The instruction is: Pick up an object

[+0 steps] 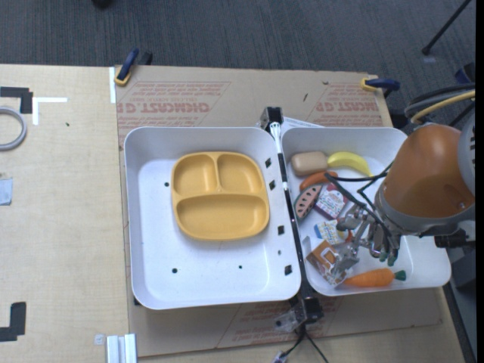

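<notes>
The right bin holds several toy foods: a yellow banana, a tan bread piece, an orange-red sausage, a brown slice, small printed packets, an orange packet and an orange carrot at the front. My gripper hangs low over the front middle of this bin, just above the carrot and beside the orange packet. Nothing is visibly held between its fingers.
The left bin carries a yellow divided plate. A black clip joins the bins at the back. Cardboard lies under both bins. The arm's orange band covers the right bin's right side.
</notes>
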### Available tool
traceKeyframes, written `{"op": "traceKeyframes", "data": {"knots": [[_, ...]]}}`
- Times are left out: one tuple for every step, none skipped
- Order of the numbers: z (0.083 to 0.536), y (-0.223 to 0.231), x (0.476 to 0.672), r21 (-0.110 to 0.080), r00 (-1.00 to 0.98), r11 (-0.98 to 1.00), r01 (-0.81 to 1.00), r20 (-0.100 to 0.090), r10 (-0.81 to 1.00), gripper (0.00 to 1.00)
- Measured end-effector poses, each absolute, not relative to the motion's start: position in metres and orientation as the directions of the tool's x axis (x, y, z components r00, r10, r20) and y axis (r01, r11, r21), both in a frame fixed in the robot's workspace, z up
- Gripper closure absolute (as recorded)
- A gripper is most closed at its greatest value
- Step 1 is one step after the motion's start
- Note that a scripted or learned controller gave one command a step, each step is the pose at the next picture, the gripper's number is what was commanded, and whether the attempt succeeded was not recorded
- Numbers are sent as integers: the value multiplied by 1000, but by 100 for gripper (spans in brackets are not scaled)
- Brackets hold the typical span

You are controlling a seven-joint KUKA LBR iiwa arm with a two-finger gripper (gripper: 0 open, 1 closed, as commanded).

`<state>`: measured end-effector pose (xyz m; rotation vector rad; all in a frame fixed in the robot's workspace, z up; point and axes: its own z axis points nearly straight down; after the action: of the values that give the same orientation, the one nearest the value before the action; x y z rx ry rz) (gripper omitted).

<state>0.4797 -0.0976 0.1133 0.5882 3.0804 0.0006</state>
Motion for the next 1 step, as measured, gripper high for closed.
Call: {"op": "traceKeyframes", "data": {"knots": [[102, -103, 551, 2, -957, 957, 289, 10, 289, 0]]}}
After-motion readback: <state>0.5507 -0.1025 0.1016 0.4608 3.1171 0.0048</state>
